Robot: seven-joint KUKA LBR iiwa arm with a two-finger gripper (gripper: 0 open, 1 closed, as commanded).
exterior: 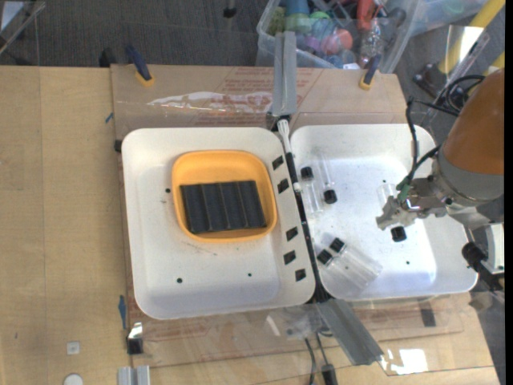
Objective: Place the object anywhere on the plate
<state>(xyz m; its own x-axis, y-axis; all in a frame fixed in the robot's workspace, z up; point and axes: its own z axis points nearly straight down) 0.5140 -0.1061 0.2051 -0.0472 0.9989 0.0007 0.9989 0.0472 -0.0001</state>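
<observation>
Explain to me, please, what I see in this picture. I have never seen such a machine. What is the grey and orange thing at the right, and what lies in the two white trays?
The picture comes from one fixed camera above a bench, looking down at a slant. The grey and orange thing is a robot arm that reaches in from the right. At its end is the gripper, the part that grasps; it hangs over the right bin. I cannot tell whether it holds anything.

In the left bin sits an orange plate with a dark ribbed block lying on it. In the right bin lie a few clear plastic pieces with black caps, one near the divider and another toward the front. They are too transparent to name exactly.

Behind the bench stands a clear box of colourful toys.
</observation>
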